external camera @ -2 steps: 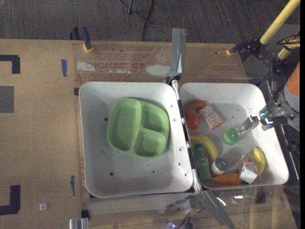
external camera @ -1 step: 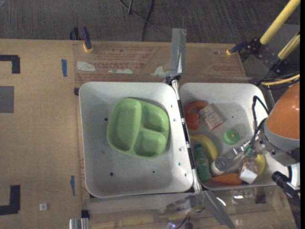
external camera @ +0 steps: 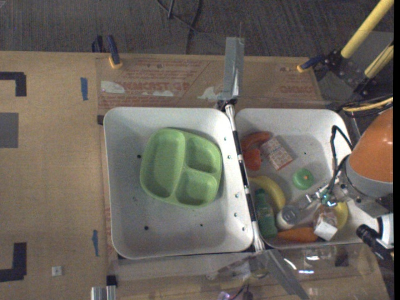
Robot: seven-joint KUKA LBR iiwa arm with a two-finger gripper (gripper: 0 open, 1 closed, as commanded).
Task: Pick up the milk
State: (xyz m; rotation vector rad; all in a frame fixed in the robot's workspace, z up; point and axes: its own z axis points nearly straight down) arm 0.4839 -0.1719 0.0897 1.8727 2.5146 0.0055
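White bins sit side by side; I note a green divided plate point(external camera: 182, 166) alone in the left bin point(external camera: 125, 217). In the right bin point(external camera: 312, 120), the milk point(external camera: 326, 225), a small carton, lies near the front right corner, beside a carrot point(external camera: 299, 234) and a banana point(external camera: 270, 190). The gripper point(external camera: 325, 197) hangs just above the carton; I cannot tell how its fingers stand.

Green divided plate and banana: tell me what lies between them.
In the camera view, between the green divided plate and the banana run the two bins' adjoining rims.
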